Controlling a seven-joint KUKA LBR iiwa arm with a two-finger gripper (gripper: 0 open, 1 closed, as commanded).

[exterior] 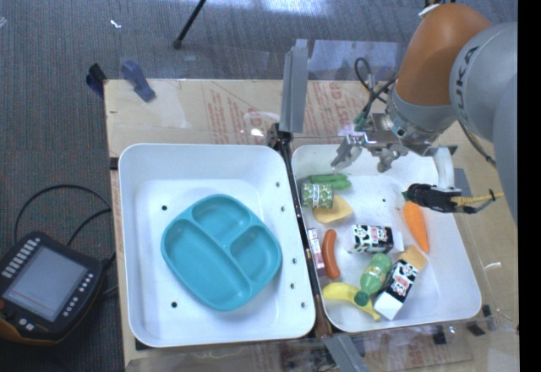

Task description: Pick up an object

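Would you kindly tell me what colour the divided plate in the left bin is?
The divided plate is turquoise blue, seen plainly in the camera view against the white left bin.

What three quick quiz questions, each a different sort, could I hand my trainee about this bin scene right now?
1. True or false: the blue divided plate lies in the same bin as the carrot.
2. Multiple choice: the end effector hangs over which part of the right bin? A) its far edge, B) its near corner by the banana, C) its middle.
3. Fill in: the red sausage lies just left of the cow-print ____.

Key: 1 false, the plate is in the left bin. 2 A. 3 carton.
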